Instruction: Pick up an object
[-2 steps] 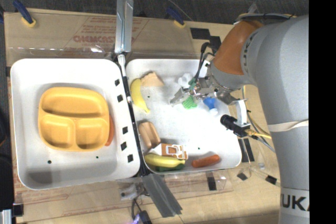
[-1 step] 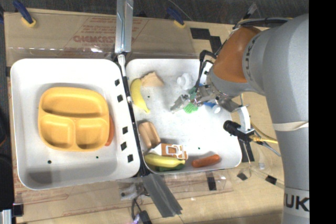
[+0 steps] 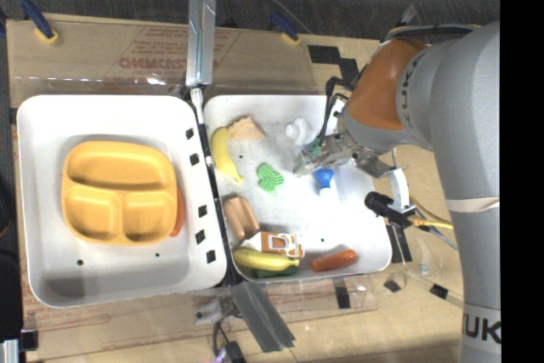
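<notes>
Blue-and-white small plastic object (image 3: 324, 179) in right white bin (image 3: 365, 255), touching tool (image 3: 316, 155) tip. Looks light, rigid, slick; grip across its narrow middle. Tool state: cannot tell. Green ridged toy (image 3: 269, 177) beside, yellow banana (image 3: 223, 154) further left.

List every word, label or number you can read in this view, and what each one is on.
"UK", cut off at the frame edge: on the grey arm, bottom right.
Red print on the cardboard sheet behind the bins: too faint to read reliably.
Orange-and-white package in the right bin: markings too small to read.
</notes>
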`<state>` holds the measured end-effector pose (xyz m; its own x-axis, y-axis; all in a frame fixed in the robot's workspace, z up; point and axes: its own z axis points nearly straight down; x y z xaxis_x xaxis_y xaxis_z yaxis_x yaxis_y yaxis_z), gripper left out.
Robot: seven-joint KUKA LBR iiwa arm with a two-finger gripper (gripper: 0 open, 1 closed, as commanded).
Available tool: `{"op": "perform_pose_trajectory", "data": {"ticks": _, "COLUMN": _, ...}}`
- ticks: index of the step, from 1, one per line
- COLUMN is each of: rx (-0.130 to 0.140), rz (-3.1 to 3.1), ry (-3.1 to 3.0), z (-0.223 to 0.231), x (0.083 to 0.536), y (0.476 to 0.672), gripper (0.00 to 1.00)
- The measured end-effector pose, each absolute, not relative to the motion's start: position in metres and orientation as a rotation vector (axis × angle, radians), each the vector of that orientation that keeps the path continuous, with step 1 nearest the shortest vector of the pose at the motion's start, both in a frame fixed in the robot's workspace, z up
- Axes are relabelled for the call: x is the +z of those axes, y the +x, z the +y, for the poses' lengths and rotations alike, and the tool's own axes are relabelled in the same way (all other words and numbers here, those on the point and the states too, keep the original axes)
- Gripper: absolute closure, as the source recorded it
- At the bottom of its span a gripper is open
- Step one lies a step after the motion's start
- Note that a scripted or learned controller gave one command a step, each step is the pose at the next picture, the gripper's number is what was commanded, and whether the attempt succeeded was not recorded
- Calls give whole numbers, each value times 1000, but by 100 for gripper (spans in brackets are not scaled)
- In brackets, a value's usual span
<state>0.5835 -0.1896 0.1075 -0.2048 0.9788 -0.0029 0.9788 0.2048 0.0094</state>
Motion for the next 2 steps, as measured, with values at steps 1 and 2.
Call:
{"op": "perform_pose_trajectory", "data": {"ticks": 1, "rx": -2, "rz": 2432, "ry": 1994, "z": -186, "x": 116, "y": 559, "gripper": 100}}
{"op": "perform_pose_trajectory", "data": {"ticks": 2, "rx": 0, "rz": 2605, "ry": 1754, "z": -192, "x": 140, "y": 555, "gripper": 100}}
